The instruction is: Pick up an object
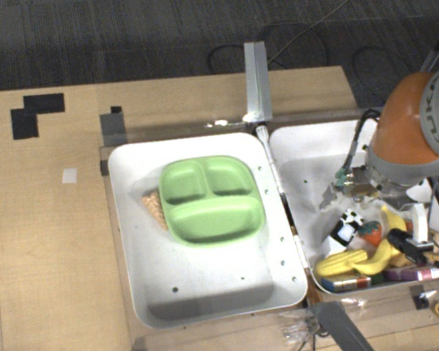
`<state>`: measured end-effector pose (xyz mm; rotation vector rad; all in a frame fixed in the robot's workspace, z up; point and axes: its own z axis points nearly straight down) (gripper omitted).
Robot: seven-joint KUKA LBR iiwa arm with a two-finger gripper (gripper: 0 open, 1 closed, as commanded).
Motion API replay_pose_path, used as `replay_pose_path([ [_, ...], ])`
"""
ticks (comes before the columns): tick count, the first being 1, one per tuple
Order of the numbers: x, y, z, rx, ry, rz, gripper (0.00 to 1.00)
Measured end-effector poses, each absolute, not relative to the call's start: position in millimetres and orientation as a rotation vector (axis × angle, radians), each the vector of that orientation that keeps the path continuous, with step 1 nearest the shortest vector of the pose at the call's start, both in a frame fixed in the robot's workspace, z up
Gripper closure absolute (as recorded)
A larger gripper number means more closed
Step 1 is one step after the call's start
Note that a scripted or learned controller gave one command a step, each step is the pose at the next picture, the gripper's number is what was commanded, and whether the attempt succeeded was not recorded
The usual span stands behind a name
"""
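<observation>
At the frame's right, the jaws of the gripper (348,186) hang over the right bin (305,151); their spread cannot be told. Toys, including a yellow banana (351,261), crowd its lower corner. A green divided plate (209,198) fills the left bin (147,268).

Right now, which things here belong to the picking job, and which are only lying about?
For the job:
- tool, low in the right bin
- yellow banana toy
- black-and-white block
- markers

Lying about:
- green divided plate in the left bin
- tan piece beside it
</observation>
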<state>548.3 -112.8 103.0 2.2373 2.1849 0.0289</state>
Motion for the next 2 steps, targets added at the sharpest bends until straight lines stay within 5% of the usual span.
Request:
replay_pose_path([
  [1,495.1,-113.5,92.7,2.253,2.158,0.027,0.0],
  [2,499.9,-113.9,105.9,2.246,2.148,0.041,1.0],
])
